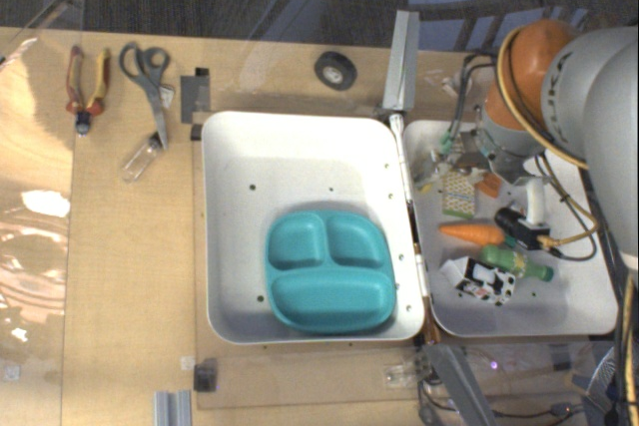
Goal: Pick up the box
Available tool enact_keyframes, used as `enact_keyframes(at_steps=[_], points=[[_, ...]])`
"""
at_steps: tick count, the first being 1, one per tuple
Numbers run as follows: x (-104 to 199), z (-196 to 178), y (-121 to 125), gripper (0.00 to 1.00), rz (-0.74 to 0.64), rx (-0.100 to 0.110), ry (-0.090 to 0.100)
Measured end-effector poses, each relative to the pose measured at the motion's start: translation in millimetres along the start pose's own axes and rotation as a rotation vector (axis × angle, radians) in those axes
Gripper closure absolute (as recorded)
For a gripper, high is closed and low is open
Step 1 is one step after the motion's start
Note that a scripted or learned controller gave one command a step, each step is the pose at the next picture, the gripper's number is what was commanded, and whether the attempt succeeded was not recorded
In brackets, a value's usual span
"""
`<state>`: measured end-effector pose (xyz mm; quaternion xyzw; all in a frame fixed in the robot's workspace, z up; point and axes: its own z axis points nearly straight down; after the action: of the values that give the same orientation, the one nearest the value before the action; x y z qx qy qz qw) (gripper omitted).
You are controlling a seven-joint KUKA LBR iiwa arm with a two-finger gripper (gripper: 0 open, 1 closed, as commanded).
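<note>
Camera view gives you the gripper (469, 160) low in the right bin (599, 314); the box (482, 279) lies nearer the camera, apart. Its opening: cannot tell.

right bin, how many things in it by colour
In the right bin, as far as the view shows:
orange: 2, the carrot and a small orange piece
green: 1, the bottle
black and white: 1, the box
patterned: 1, the mesh card
Total: 5
</note>
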<state>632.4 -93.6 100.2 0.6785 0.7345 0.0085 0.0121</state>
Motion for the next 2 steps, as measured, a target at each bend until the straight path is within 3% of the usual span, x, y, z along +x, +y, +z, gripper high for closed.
enact_keyframes(at_steps=[1,2], points=[[-1.7,-13.8,3.8,1.00,-0.003,-0.013,-0.007],[-1.7,-13.8,3.7,0.00,-0.003,-0.013,-0.007]])
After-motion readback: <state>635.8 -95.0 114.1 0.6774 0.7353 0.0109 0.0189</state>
